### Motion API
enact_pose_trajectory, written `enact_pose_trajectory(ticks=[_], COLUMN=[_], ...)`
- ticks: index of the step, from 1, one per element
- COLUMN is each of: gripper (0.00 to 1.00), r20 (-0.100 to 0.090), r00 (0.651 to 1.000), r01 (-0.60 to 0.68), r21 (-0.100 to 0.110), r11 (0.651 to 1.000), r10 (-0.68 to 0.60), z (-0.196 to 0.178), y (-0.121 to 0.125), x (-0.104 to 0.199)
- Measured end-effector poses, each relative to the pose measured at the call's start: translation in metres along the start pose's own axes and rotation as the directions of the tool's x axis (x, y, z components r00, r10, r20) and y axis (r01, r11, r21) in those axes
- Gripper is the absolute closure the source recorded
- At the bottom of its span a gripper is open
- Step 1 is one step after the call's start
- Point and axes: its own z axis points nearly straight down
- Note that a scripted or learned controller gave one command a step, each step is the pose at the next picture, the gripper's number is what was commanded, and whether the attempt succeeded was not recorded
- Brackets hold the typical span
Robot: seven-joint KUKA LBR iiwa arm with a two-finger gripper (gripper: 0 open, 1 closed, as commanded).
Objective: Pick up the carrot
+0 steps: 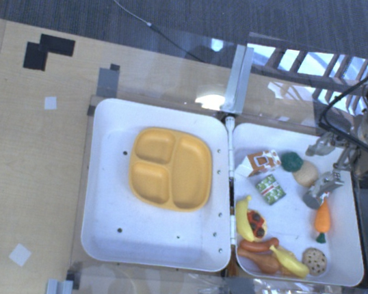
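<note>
The carrot (pixel 323 219), orange with a green tip, lies near the right wall of the right bin (pixel 344 272), pointing up and down in the view. My gripper (pixel 324 191) hangs just above the carrot's upper end, having reached in from the right. It looks open, with one grey finger (pixel 314 197) left of the carrot's top. Nothing is between the fingers, and the carrot rests on the bin floor.
The right bin also holds a small brown carton (pixel 263 161), a green box (pixel 271 189), a green and tan item (pixel 298 168), a banana (pixel 247 220), sausages (pixel 258 253) and a cookie (pixel 315 261). The left bin (pixel 100 219) holds a yellow divided plate (pixel 170 168).
</note>
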Motion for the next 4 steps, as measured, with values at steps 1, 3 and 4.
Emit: enact_pose_trajectory(ticks=[1, 3, 4], gripper=[0.0, 1.0, 1.0], r20=[-0.001, 0.002, 0.01], r00=[0.978, 0.969, 0.921], r01=[-0.206, 0.245, 0.389], r21=[0.001, 0.002, 0.012], r11=[0.978, 0.969, 0.921], r10=[0.206, -0.245, -0.389], z=[0.138, 0.08, -0.048], y=[-0.036, -0.048, -0.049], x=[0.012, 0.042, 0.093])
